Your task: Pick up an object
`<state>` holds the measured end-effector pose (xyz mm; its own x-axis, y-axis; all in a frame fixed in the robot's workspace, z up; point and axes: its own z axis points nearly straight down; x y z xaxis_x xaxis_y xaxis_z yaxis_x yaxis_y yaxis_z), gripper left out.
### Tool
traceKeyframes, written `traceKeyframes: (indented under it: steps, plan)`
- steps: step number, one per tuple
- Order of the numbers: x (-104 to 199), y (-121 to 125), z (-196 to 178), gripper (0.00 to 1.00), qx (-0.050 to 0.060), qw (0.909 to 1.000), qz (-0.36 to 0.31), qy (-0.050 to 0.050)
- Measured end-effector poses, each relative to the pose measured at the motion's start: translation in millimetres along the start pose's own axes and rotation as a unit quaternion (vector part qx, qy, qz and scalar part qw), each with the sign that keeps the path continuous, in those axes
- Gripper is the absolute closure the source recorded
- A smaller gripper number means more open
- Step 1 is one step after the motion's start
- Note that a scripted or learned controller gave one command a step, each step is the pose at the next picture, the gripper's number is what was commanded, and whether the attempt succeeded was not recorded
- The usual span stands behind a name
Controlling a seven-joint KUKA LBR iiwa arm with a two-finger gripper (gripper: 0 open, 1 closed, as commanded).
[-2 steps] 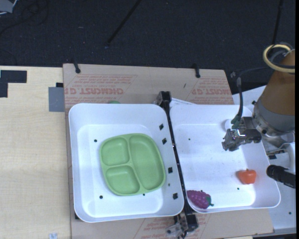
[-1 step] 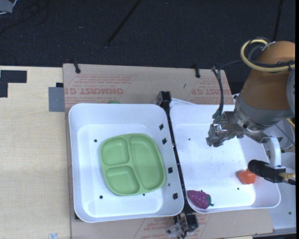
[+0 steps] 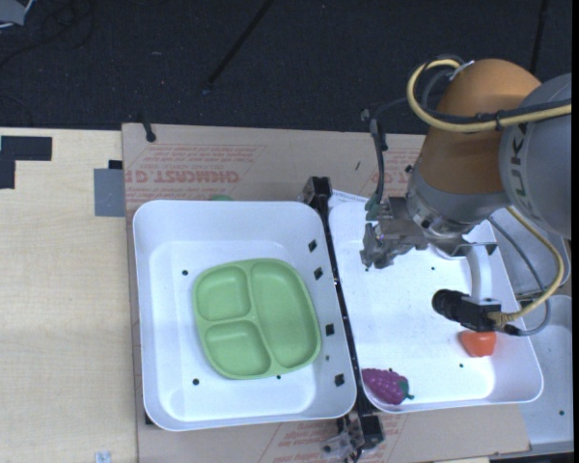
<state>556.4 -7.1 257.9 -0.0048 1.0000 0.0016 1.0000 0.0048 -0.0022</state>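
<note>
Two shallow white bins sit side by side on a bench (image 3: 58, 287) covered partly with cardboard. The left bin (image 3: 164, 249) holds a green divided plate (image 3: 256, 316) lying flat near its middle. The right bin (image 3: 415, 374) holds a purple bunch of toy grapes (image 3: 386, 385) at its near left corner and a small orange object (image 3: 479, 342) towards its right side, well apart from each other. The grey and orange arm (image 3: 482, 123) reaches over the right bin; its pincer (image 3: 378, 249) hangs above the bin's far left area, holding nothing visible. I cannot tell its opening.
</note>
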Motion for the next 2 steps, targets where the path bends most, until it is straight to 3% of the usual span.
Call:
traceKeyframes:
  steps: [2]
  plan:
    - [95.0, 40.3, 22.2, 1.00, 0.001, 1.0000, 0.001, -0.001]
